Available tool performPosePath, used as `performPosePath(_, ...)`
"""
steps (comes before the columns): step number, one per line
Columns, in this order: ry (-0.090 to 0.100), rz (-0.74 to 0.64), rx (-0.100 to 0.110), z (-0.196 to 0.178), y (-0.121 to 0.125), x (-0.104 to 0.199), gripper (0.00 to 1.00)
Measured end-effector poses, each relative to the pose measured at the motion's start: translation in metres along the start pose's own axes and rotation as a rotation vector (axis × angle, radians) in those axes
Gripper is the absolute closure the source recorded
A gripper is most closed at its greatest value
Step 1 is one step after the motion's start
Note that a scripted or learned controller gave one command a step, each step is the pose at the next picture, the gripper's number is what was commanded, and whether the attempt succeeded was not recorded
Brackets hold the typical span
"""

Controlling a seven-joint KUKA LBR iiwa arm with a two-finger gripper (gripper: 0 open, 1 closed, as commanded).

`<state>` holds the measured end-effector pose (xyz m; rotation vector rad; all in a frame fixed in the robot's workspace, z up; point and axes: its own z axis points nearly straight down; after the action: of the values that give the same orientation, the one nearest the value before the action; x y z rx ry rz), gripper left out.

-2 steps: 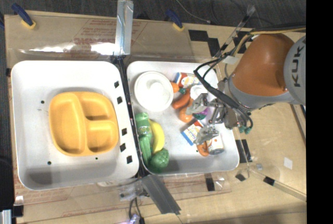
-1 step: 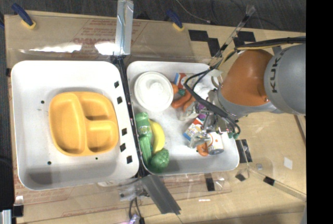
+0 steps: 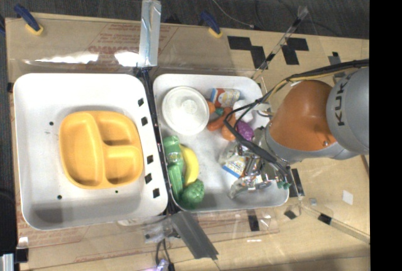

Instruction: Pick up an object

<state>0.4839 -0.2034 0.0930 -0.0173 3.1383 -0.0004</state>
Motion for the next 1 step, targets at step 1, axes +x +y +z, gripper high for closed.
performPosePath(1, -0.004, -0.073, 0.003, -0.0008, -0.0058, -0.0052, 0.00)
